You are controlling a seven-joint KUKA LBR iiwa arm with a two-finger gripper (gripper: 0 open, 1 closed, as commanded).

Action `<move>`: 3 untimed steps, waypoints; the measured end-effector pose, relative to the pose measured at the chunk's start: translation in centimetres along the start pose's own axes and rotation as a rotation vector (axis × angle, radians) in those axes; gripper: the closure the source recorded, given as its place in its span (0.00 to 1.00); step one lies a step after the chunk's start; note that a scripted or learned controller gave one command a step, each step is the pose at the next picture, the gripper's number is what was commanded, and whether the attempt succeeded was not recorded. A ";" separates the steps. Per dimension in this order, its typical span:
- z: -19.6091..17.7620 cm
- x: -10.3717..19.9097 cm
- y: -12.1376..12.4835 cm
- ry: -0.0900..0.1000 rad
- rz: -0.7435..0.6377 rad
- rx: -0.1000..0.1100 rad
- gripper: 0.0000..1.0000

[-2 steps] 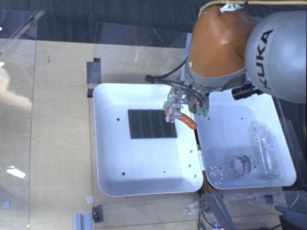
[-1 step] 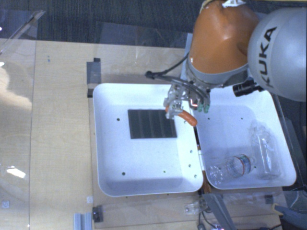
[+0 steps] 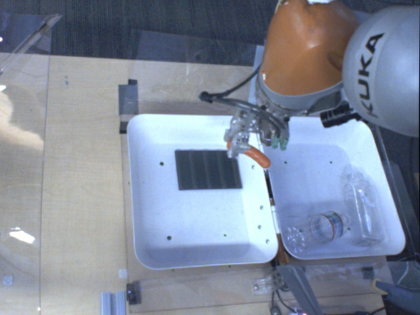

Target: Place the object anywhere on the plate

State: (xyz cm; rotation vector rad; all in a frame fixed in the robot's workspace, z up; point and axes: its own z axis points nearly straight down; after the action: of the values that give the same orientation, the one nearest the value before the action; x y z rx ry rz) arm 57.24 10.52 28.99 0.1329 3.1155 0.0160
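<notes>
bins: white, smooth, faintly glossy plastic
plate: dark, matt, ribbed slab
object: orange, smooth, slightly shiny
bottles: clear, glossy plastic, in the right bin's near corner
bench: pale wood grain under a clear reflective sheet
arm: smooth grey shell, glossy orange band

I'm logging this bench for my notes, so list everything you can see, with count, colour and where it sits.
Bins: two, white, side by side on the bench.
Plate: one, dark grey, flat in the left bin.
Object: one, orange, elongated, at the gripper's tip above the left bin's right edge.
Bottles: two, clear plastic, lying in the right bin.
Bench: one, light wood.
Arm: one, grey with orange band, reaching from the right.
Gripper: one, metallic, above the plate's right edge.
</notes>
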 end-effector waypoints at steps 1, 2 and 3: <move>0.0 0.0 0.0 0.000 0.000 0.000 0.00; 7.2 -0.8 -0.5 0.018 0.051 0.009 0.00; 12.2 -6.9 5.1 0.014 -0.736 -0.001 0.00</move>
State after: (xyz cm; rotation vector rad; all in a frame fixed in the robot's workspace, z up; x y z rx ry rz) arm 64.85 15.11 16.96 -1.0013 2.9658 0.0043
